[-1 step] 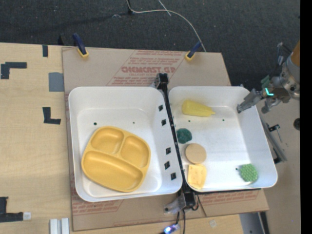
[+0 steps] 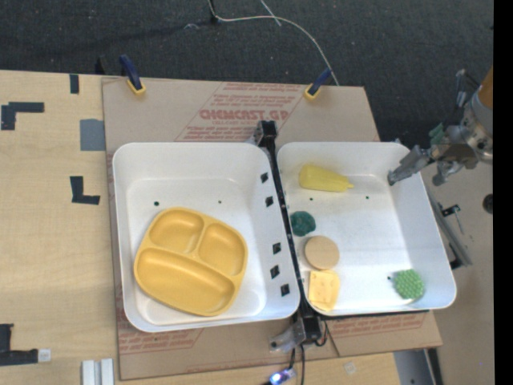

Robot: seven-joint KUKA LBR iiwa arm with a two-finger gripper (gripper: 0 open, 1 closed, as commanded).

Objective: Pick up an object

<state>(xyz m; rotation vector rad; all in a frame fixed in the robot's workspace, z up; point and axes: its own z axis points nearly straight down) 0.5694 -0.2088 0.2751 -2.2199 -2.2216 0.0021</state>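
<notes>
My gripper [image 2: 418, 167] hangs at the right rim of the right-hand shallow white plastic bin [image 2: 417, 223], near its far corner, with nothing between its grey metal fingers; from this angle I cannot tell how they are set. Inside that bin lie five small things, all apart from me. A yellow wedge-shaped piece, something like a corn cob or a banana chunk [image 2: 324, 180], sits near the far wall on the left side. Nearer the camera along the divider, a small dark green round lump [image 2: 302, 223] lies just beside a flat tan disc like a biscuit [image 2: 322, 253], and a pale yellow square slab resembling cheese [image 2: 324, 289] rests just in front of that disc, close to the near wall. A bright green knobbly ball [image 2: 409, 284] sits alone in the near right corner. The left-hand shallow white bin [image 2: 136, 167] holds a yellow plastic divided plate with three compartments [image 2: 191, 260], lying flat. Both bins rest on a brown cardboard sheet [image 2: 232, 115] clipped at its far edge by two blue-and-yellow clamps [image 2: 131, 74].
</notes>
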